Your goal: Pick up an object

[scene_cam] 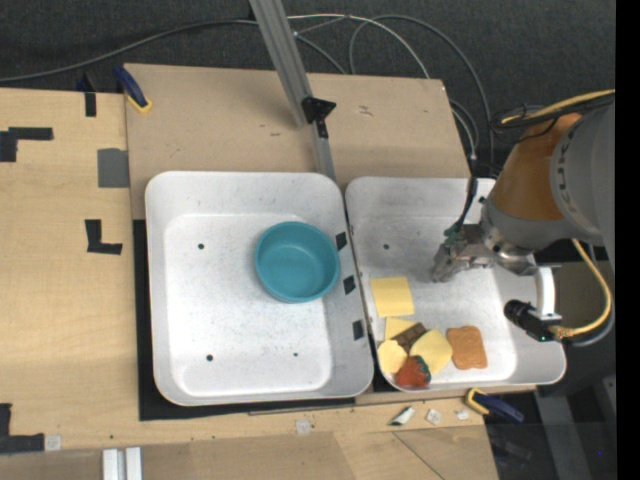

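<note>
The right bin (pixel 400 208) holds a pale yellow square slice (pixel 391 295) near its left wall. Below it lies a heap of yellow pieces (pixel 431 348) with a brown bit and a red piece (pixel 411 373). An orange-brown biscuit-like piece (pixel 467 347) sits to their right. My gripper (pixel 449 262) hangs low over the middle of the right bin, right of the yellow slice and above the biscuit piece. Nothing shows between its fingers, and whether they are apart is hard to make out.
A teal bowl (pixel 296 260) stands in the left bin (pixel 190 298), near its right side. A grey pole (pixel 285 53) slants across the back of the bench. Cables run behind the bins. Small clips lie at the bench's front edge (pixel 430 415).
</note>
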Controlling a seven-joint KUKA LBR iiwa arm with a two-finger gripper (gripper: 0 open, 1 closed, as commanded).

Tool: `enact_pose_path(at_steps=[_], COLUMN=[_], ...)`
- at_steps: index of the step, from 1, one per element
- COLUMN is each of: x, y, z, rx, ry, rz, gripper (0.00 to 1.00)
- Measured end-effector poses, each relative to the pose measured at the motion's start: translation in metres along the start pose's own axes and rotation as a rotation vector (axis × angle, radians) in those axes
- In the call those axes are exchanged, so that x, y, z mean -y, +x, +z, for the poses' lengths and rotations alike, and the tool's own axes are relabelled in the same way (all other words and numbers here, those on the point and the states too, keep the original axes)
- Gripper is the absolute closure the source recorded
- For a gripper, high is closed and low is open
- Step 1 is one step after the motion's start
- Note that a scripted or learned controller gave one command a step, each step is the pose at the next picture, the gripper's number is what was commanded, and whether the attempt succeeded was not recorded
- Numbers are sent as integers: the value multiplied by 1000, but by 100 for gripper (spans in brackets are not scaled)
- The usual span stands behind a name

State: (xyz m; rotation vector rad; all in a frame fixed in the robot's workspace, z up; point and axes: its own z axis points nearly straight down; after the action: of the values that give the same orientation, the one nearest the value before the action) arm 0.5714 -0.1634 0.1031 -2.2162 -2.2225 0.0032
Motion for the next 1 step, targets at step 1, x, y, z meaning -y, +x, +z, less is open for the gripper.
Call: enact_pose_path(at_steps=[1], x=[-8], y=[8], z=[-56], rx=[2], ry=[-8], rz=[1], gripper=[100])
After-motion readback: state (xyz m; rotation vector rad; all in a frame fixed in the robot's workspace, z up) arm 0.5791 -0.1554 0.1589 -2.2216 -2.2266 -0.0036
